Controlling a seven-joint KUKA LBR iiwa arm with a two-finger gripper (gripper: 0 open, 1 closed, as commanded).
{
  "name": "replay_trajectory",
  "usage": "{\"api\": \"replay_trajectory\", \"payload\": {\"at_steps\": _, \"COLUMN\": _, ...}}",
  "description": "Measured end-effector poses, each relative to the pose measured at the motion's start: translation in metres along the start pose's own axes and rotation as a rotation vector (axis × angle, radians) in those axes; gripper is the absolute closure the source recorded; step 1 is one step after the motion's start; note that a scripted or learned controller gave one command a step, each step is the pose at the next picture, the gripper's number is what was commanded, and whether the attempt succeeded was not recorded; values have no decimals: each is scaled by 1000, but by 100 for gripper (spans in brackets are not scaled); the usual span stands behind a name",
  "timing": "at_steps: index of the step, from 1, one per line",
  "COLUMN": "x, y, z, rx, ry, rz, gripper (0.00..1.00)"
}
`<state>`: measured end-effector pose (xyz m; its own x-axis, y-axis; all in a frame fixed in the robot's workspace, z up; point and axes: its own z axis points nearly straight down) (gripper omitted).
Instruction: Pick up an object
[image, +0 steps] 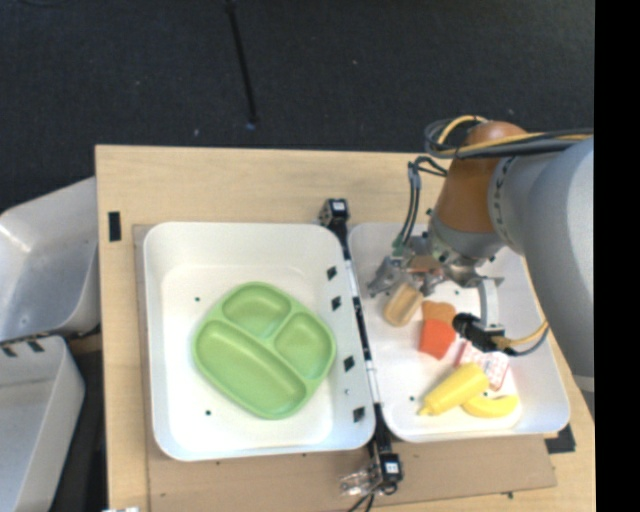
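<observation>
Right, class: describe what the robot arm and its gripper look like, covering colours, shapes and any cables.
The arm is a thick, rounded grey tube with a glossy orange band above the wrist. Thin dark and yellowish cables loop around that band. Below it sits a metallic grey two-finger gripper, with a black-and-white fitting to one side.

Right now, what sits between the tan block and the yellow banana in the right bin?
Camera view: an orange block lies between the tan block and the yellow banana.

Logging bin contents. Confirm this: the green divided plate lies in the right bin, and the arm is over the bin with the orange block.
Wrong bin: the camera view shows the green divided plate in the left bin. The arm is over the right bin with the orange block.
</observation>
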<state>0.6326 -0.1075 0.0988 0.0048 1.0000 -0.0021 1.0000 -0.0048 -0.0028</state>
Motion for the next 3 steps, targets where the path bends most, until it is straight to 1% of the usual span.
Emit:
{"api": "replay_trajectory", "payload": {"at_steps": 1, "x": -1, "y": 2, "z": -14, "rx": -7, "ry": 0, "rz": 4, "gripper": 100}}
{"api": "replay_trajectory", "payload": {"at_steps": 3, "x": 4, "y": -5, "z": -105, "rx": -8, "ry": 1, "rz": -5, "gripper": 100}}
